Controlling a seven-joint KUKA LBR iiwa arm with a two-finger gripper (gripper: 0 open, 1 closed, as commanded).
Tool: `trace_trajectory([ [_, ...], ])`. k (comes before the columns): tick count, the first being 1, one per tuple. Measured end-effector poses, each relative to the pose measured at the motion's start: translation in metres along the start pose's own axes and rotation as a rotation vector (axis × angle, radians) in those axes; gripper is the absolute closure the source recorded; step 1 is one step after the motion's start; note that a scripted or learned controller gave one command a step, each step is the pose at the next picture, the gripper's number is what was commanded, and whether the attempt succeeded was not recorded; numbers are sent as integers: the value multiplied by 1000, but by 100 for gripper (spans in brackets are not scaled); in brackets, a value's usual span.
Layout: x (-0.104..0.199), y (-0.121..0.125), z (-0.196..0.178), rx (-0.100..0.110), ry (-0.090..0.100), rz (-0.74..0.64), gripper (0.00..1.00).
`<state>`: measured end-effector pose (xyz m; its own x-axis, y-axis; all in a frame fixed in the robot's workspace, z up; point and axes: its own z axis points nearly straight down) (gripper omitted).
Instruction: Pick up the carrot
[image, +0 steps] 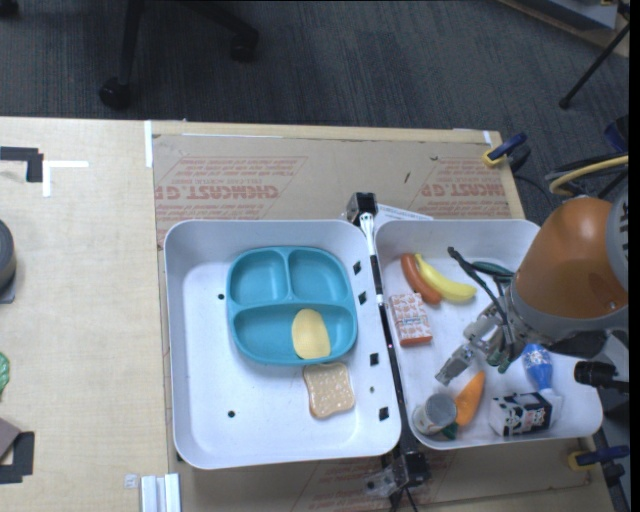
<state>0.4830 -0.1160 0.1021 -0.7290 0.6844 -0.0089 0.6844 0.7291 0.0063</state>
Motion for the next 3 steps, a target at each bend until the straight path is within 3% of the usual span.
trace_trajectory([
  [1, 9, 6, 10, 2, 6, -313, 0],
  [2, 6, 8, 0, -2, -2, -307, 100],
  [3, 15, 19, -49, 3, 3, -190, 100],
])
